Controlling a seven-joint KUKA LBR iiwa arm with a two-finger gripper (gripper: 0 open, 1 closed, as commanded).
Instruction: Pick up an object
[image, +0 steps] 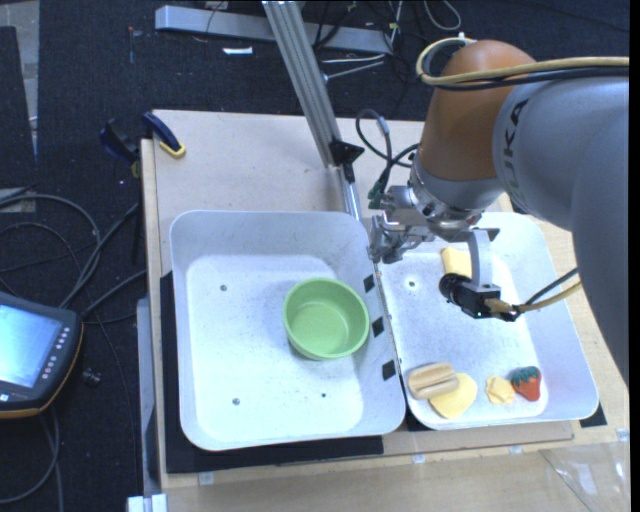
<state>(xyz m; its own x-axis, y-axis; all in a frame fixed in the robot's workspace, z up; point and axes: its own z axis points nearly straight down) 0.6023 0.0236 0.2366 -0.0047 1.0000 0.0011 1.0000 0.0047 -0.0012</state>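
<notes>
A screened handheld pendant (30, 352) is seen at the far left, off the bench, w/ dark cables trailing nearby on the floor. A blue-and-yellow clamp (160, 135) is fixed at the bench's upper-left corner. The left bin (215, 400) is occupied by a green bowl (325, 318), upright, set right of the bin's centre & close to the wall shared w/ the right bin (560, 385). A slanted aluminium rail (310, 90) is seen running from the top down toward the bins' far edge. The gripper (385, 245) is positioned at the upper-left corner of the right bin, right by the dividing wall, below the orange band (475, 110) of the arm; whether the fingers are spread or pressed together cannot be told, since they're blurred & dark against the rim. A yellow block (456, 261) is seen just right of the gripper, partly covered by a black cable fitting (472, 295) hanging from the wrist. Along the near edge of the right bin, four small items are laid: a hot-dog-like bun (432, 378), touching a yellow rounded piece (454, 400) in front of it, then a small yellow chunk (499, 390), then a strawberry (527, 383) just beside that. All are well apart from the gripper.
</notes>
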